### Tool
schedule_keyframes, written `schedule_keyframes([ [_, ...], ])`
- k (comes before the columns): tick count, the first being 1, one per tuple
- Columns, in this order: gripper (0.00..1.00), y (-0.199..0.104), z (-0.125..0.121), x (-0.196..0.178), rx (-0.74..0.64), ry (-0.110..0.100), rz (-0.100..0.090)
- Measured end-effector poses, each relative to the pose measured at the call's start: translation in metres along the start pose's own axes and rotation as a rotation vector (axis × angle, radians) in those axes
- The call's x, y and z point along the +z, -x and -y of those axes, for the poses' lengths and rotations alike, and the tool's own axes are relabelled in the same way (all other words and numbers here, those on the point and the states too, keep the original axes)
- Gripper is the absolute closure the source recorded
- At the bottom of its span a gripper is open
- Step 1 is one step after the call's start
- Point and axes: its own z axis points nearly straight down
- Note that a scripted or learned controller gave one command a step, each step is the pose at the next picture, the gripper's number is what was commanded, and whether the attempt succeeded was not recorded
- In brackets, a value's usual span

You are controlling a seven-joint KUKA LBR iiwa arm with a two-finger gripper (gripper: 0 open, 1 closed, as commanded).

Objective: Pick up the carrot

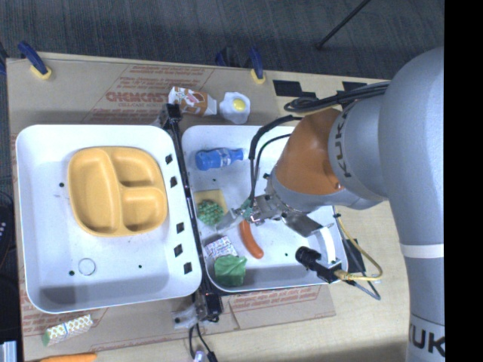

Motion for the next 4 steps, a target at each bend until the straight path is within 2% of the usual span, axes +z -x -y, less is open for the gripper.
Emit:
schedule_keyframes([
  [1,1.00,0.000,0.000,-0.010,-0.003,-0.001,0.000],
  [2,1.00,-0.049,0.034,-0.091,0.151,0.002,0.001],
  [3,1.00,-0.105,0.020,-0.124,0.180,0.003,0.002],
  [4,1.00,-0.055,0.002,-0.175,0.461,0.003,0.002],
])
